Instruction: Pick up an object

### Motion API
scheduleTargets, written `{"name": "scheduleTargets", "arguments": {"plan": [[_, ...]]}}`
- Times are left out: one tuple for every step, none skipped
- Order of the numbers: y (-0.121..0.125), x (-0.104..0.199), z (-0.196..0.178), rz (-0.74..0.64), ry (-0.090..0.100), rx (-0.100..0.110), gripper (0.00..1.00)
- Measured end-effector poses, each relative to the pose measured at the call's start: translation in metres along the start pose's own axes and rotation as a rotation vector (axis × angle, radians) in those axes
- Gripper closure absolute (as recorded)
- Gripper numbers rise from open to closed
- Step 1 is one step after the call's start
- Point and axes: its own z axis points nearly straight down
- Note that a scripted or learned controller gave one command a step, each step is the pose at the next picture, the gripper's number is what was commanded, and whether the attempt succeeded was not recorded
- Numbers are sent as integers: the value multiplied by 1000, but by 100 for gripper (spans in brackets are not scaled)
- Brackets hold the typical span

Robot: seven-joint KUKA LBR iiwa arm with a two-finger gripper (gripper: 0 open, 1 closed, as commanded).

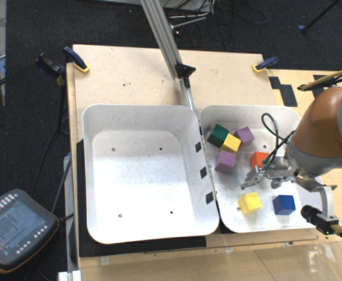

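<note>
The arm reaches in from the right and its gripper (258, 176) hangs low over the right bin (232, 224), just beside an orange block (258, 158) that it partly hides; whether the gripper is wide, narrow or holding anything, I cannot tell. Left and far of it sit a green block (218, 135), a small yellow block (231, 143) and two purple blocks (225, 160). Nearer lie a yellow cube (251, 202) and a blue cube (284, 204). The left bin (95, 157) stands alongside
</note>
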Motion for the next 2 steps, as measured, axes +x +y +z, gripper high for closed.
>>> {"name": "scheduleTargets", "arguments": {"plan": [[3,0,-13,-2,-2,-8,100],[2,-10,-64,-3,-4,-12,100]]}}
